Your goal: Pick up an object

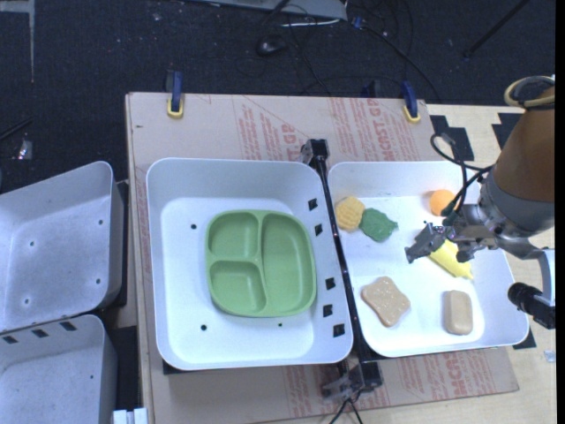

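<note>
**Two bins, one arm low over the yellow piece**

Two shallow white bins sit side by side on the bench. The left bin [168,237] holds a green divided tray [261,263] with three compartments, lying flat near its middle. The right bin [494,325] holds the loose food toys.

The arm [530,166] reaches in from the right, its orange band up at the frame edge and the grey wrist angled down and leftward into the right bin. The gripper [430,244] sits low over the bin floor, its dark fingers pointing left. Just beside and partly beneath it lies a yellow banana-like piece [455,261], its visible end sticking out toward the lower right. Whether the fingers are closed on that piece or merely lying over it cannot be told from this angle.

An orange ball [440,200] rests just behind the wrist, near the bin's far wall. A yellow corn cob [350,213] and a green leafy piece [379,225] lie touching each other at the bin's left side. A slice of toast [386,300] and a tan bread roll [457,312] lie apart from each other along the near side.
</note>
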`<control>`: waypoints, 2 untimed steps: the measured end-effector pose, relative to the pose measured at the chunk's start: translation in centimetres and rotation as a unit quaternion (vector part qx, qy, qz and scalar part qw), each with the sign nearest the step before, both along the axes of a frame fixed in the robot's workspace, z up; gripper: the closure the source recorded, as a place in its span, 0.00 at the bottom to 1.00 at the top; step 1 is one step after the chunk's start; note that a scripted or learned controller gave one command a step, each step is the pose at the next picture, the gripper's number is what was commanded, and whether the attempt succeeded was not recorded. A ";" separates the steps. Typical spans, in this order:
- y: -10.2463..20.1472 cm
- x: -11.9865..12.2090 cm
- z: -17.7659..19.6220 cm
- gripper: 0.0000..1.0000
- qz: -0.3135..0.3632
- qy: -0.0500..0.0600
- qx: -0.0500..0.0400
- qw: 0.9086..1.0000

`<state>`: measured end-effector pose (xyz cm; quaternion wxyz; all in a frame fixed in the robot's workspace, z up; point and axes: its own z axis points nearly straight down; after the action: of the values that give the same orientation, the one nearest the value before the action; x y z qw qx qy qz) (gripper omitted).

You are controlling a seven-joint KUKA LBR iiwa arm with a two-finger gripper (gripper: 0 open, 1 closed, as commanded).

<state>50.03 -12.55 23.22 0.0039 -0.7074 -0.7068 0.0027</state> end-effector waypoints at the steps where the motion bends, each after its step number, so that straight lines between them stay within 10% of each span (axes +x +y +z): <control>1: 0.0 0.2 0.4 0.00 0.001 -0.004 -0.001 1.000; 2: 0.1 -0.1 -6.0 0.00 0.000 -0.001 0.000 1.000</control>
<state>49.94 -12.45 17.22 0.0031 -0.7075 -0.7067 0.0021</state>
